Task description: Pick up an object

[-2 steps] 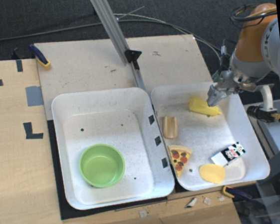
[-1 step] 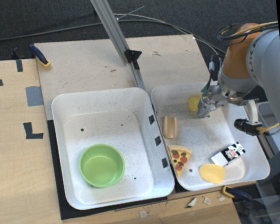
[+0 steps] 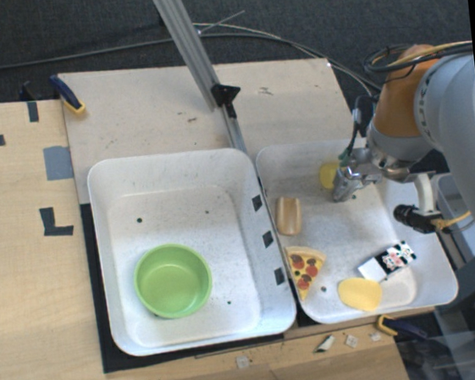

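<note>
- Looking down at a slant on tabletop w/ two white bins side by side. Pincer low in upper part of right bin, just beside small yellow piece, poss. touching it.
- Open or closed?
- Can't tell, too small and blocked from above. No held item visible.
- Other things to pick?
- Tan bread-like block near right bin's left wall, pizza slice below it. Yellow blob at front, black-and-white toy just beside. Green bowl well apart, in left bin.
- Risks from here?
- Prob. closing beside yellow piece rather than around it: nudging it toward back wall, then lifting w/ nothing. Small and rounded too, so likely to squirt out if pinched off-centre. Also pressing too deep onto bin floor, scraping instead of gripping. Cables near wrist close to bin rim, so snag poss.
</note>
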Robot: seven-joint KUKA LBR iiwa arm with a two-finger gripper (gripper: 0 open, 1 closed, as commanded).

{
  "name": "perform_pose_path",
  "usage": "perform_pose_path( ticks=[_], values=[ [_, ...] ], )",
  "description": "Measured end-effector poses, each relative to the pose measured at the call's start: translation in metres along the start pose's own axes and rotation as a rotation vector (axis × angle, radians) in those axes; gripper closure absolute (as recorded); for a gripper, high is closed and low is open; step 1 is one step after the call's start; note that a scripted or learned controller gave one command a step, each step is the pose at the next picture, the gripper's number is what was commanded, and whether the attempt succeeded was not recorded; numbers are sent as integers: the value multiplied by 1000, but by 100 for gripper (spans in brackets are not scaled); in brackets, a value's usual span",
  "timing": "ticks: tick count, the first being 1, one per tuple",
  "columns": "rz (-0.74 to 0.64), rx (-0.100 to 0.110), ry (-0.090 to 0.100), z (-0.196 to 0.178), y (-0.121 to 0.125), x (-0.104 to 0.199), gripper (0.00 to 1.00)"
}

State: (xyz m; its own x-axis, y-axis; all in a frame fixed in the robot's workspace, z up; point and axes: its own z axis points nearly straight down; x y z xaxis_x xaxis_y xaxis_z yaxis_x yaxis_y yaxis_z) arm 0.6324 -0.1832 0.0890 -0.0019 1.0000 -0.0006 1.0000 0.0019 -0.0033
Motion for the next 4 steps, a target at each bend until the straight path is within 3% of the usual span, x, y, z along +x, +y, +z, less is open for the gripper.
perform_pose_path(
  ticks=[1, 3, 4],
  values=[
    [-2, 0, -1, -10, 0, 1, 100],
    [1, -8, 0, -129, -2, 2, 100],
    [-3, -4, 2, -138, 10, 53, 100]
  ],
)
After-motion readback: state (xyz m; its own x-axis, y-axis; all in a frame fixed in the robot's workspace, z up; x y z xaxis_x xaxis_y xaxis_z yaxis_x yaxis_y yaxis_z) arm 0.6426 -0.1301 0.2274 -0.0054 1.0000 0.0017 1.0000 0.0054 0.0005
